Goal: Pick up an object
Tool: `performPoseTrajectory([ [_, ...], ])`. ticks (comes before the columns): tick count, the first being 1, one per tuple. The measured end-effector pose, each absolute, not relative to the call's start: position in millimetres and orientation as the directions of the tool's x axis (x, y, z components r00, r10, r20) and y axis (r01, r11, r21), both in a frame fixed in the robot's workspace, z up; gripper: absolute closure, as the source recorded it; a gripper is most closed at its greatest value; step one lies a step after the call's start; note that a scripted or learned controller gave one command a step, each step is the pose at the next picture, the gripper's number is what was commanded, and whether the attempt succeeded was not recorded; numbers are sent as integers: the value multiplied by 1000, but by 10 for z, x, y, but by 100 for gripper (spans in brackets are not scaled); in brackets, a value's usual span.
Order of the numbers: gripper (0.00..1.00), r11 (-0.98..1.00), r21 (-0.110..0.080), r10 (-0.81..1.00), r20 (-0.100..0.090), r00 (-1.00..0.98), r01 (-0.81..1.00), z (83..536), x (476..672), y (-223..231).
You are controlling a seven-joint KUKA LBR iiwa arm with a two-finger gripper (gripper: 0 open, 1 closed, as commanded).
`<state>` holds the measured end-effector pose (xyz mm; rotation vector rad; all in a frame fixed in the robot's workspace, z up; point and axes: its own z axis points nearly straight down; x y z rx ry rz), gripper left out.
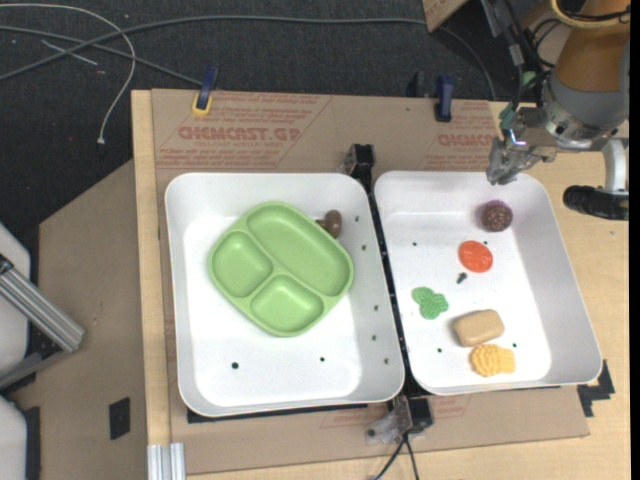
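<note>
The right bin (pixel 560 298) holds a dark purple round piece (pixel 496 215) near its back edge, an orange-red disc (pixel 476 257), a green leafy piece (pixel 431 302), a tan bread-like block (pixel 477 327) and a yellow corn piece (pixel 492 360). My gripper (pixel 505 167) hangs over the back rim of the right bin, just behind and above the purple piece. Nothing shows between its fingers.
The left bin (pixel 200 348) carries a green three-compartment plate (pixel 282 267), with a small brown object (pixel 331 223) against its back right edge. Two blue clamps (pixel 207 89) hold the cardboard base. Cables lie on the dark floor behind.
</note>
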<state>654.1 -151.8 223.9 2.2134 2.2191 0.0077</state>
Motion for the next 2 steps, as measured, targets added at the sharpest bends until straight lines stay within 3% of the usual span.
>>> performPoseTrajectory([
  [1,100,1,5,1000,-1,-1,1000,2468,6552,-1518],
  [2,100,6,-1,1000,3,-6,1000,2537,6422,-1013],
])
